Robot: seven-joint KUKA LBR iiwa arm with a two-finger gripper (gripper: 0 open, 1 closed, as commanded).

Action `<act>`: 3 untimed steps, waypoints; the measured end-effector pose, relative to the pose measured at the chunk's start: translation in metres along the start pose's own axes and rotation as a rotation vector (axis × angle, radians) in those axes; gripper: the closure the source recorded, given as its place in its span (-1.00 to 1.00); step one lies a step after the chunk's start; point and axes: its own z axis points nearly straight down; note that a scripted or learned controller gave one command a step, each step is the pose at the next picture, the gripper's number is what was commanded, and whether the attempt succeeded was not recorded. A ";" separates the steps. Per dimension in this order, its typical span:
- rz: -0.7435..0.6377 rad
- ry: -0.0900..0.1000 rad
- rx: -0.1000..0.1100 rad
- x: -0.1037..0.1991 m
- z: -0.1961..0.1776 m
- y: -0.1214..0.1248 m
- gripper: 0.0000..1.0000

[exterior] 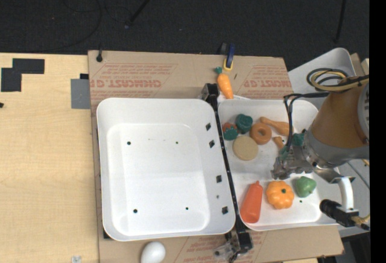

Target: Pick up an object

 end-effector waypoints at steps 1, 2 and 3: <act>-0.001 -0.006 -0.007 0.049 0.056 -0.028 1.00; -0.001 -0.004 -0.005 0.016 0.001 0.003 1.00; -0.001 -0.001 -0.001 0.018 0.057 -0.006 1.00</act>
